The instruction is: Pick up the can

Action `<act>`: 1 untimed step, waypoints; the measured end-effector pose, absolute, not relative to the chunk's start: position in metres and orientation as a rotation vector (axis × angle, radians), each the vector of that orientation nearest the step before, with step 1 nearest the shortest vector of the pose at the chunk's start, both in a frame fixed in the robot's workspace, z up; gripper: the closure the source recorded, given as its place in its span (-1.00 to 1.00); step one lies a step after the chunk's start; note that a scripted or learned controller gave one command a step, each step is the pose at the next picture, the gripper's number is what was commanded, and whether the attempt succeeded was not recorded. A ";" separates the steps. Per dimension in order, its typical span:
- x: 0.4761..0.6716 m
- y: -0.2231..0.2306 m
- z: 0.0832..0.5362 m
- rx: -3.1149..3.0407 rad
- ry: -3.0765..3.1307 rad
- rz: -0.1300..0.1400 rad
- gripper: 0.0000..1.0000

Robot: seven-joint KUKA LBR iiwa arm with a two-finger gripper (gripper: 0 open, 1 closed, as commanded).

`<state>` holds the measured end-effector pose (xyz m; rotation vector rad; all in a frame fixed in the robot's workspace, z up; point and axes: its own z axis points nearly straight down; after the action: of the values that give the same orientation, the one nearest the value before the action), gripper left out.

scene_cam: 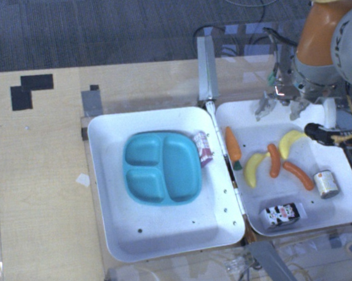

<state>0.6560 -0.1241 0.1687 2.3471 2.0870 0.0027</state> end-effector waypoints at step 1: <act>0.669 -0.086 0.087 2.614 1.745 -0.002 -1.00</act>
<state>0.6692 -0.0863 0.0870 2.6142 1.7455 -0.0024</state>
